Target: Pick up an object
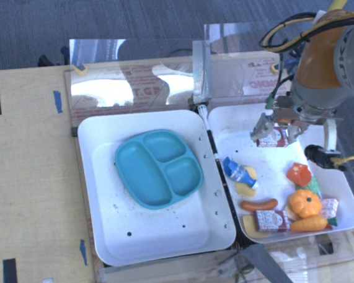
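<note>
My gripper hangs over the far part of the right bin, under the grey arm with its orange band. A small red and white packet sits between its two fingers, and the fingers look closed against it. Nearer in the same bin lie a blue, white and yellow toy, a red sausage, a red vegetable with a green stalk, an orange pumpkin, a carrot and a red and white box.
The left bin holds a blue divided plate. A metal divider rises behind the wall between the bins. A black cable end hangs by the right bin's far rim.
</note>
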You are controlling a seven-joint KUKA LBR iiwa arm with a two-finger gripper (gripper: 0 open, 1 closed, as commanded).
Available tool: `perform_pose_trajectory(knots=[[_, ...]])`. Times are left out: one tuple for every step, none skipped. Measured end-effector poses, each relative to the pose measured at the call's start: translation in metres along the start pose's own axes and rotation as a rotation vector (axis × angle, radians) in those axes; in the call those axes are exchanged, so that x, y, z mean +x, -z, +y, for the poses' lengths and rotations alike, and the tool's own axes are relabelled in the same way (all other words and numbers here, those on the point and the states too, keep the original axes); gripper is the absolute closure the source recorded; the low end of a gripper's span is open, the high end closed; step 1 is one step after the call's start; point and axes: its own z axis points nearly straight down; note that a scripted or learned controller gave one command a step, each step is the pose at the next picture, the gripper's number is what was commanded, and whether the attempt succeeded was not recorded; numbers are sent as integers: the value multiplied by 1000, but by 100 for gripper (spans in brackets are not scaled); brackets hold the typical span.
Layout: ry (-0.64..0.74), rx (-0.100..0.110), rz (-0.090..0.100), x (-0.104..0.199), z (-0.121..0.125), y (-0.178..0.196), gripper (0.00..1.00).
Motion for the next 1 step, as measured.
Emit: perform_pose_trajectory(knots=[[83,-5,1,77,-5,15,100]])
